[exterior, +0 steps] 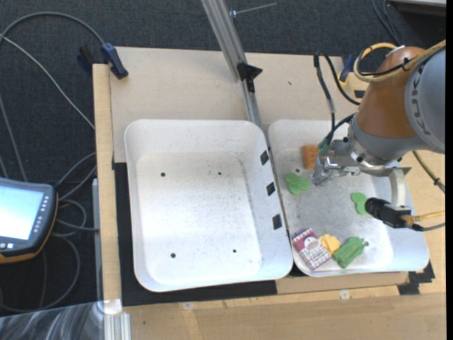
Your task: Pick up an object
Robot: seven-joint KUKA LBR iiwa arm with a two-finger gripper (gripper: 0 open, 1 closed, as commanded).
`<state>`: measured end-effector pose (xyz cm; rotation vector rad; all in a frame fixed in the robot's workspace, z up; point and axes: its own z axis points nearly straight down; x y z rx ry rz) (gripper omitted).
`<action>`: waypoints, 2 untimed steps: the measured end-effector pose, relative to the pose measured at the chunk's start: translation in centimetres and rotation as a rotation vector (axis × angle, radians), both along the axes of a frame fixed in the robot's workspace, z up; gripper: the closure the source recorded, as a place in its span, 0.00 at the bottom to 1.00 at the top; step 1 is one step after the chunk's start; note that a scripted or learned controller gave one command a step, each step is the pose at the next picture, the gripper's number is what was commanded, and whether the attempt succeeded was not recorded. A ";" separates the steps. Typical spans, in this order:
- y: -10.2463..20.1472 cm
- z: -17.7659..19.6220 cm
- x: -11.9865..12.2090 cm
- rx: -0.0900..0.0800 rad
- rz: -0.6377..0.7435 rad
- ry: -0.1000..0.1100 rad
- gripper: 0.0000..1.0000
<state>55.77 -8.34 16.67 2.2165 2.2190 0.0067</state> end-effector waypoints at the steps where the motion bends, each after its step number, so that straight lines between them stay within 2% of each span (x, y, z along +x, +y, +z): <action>1: -0.3 6.2 0.9 0.000 0.001 -0.001 1.00; 2: -0.3 7.5 0.9 0.001 0.001 0.004 1.00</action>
